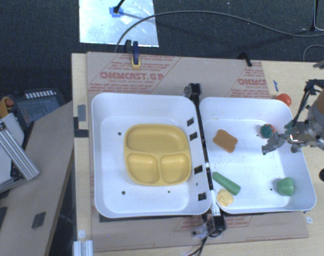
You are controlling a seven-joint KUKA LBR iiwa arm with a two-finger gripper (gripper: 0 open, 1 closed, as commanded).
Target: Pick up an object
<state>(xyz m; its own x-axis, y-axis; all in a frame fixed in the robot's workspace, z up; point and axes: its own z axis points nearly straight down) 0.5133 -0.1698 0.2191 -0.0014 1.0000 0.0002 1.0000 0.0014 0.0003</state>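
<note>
Two shallow white bins sit side by side on the bench, and everything you could pick lies in the right bin point(242, 204). The left bin point(106, 159) holds just a yellow plastic divided plate point(154, 153), lying flat at its middle, probably as a place to put things.

In the right bin, a flat orange-brown block point(225, 141) lies toward the far left. A green cylinder point(226, 183) lies at a slant by the near left edge, with a small pale yellow lump point(224, 197) just beside it in the near left corner. A round green piece point(285, 186) rests in the near right corner. A small teal and red object point(266, 130) sits by the far right edge.

The gripper point(272, 144) reaches in over the bin's right edge, with its tip close to the teal and red object, which makes that the likeliest target. You cannot tell from here whether the tool is spread or closed: it is small, blurred and grey against white. Nothing is visibly between its tips, so treat nothing as held.

The arm's body is cut off at the right. What the teal object is remains unclear. An orange-red round thing point(283, 98) lies outside the bin's far right corner.
</note>
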